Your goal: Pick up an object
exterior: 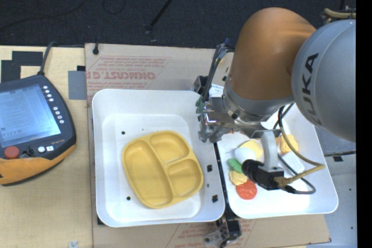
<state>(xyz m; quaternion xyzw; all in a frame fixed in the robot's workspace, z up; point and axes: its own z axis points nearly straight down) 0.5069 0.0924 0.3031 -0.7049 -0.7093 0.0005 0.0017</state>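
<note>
Yellow divided plate [162,168] lies in the left bin [107,119]; small toys, among them a red piece [247,190] and a green piece [234,164], sit in the right bin [325,194]. Gripper [207,130] hangs over the bins' shared edge, beside the toys; can't tell how it's set; nothing seen lifted, so the pick is not yet done.

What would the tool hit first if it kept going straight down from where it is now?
Probably the small toys in the right bin: the tool hangs over a white and yellow piece, with a green piece and a red one beside it. Depth is unclear, since the arm hides much.
</note>
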